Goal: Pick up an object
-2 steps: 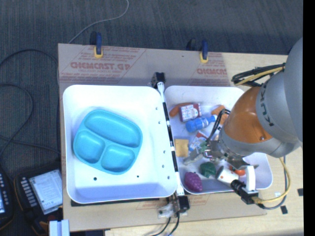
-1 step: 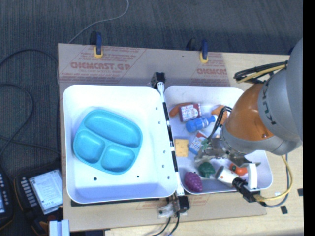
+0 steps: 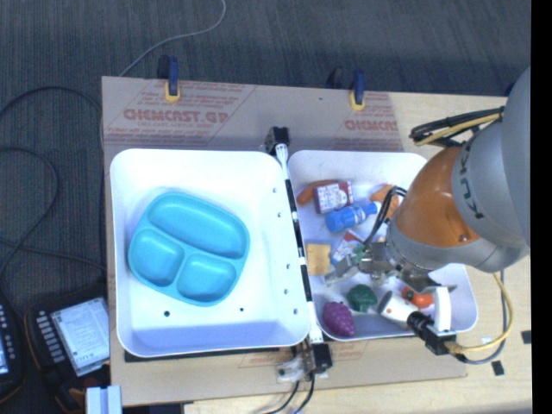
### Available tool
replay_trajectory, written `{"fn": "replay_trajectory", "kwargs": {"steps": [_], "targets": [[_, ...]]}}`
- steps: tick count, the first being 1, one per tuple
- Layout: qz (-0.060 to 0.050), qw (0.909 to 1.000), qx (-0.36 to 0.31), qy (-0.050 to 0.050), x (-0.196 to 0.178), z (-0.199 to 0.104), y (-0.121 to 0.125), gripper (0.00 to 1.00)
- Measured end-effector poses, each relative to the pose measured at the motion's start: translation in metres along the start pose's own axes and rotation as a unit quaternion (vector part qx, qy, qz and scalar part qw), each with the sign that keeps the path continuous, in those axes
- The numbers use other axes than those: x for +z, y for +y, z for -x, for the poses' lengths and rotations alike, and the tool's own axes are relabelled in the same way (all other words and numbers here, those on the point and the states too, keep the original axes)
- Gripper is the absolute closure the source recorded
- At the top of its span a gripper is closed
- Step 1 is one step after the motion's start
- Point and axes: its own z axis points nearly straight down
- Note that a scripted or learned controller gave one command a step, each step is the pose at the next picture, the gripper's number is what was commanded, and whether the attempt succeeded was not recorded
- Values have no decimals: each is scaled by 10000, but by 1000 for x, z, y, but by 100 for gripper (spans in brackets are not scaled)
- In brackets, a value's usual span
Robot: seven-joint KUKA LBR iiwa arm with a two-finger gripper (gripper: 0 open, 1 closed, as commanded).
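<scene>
Reaching in from the right, the grey arm (image 3: 492, 197) with its orange band (image 3: 435, 210) hung over the right bin (image 3: 466, 313); the gripper (image 3: 355, 261) sat low among the clutter near that bin's middle, and whether it was spread or pressed together could not be told from this angle; nothing could be seen pinched in it.

Just left of the gripper lay a tan block (image 3: 317, 258), close to the bin's left wall; above it a blue bottle (image 3: 349, 217) lay tilted, with a dark red packet (image 3: 333, 196) just beyond, near the far rim; an orange piece (image 3: 305, 196) sat beside the packet, nearly at the wall. Below the gripper a green object (image 3: 362, 297) rested beside a purple bunch of grapes (image 3: 339, 319), the grapes tight against the near rim; to the right, a small red-orange item (image 3: 421, 299) lay partly under the wrist. Little open room remained in that bin; the arm covered its right half and the objects crowded the left.

The left bin (image 3: 138, 317) was roomier; a blue divided tray (image 3: 188, 247) lay tilted in its middle, leaving bare white floor along the near and far edges. Both bins sat touching at the centre on a brown board (image 3: 216, 115), held by two blue-and-yellow clamps (image 3: 172, 76) at the far edge.
</scene>
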Motion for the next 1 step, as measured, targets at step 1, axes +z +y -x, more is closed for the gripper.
{"fn": "replay_trajectory", "kwargs": {"steps": [1], "targets": [[-1,10000,3,-1,-10,0,0,100]]}}
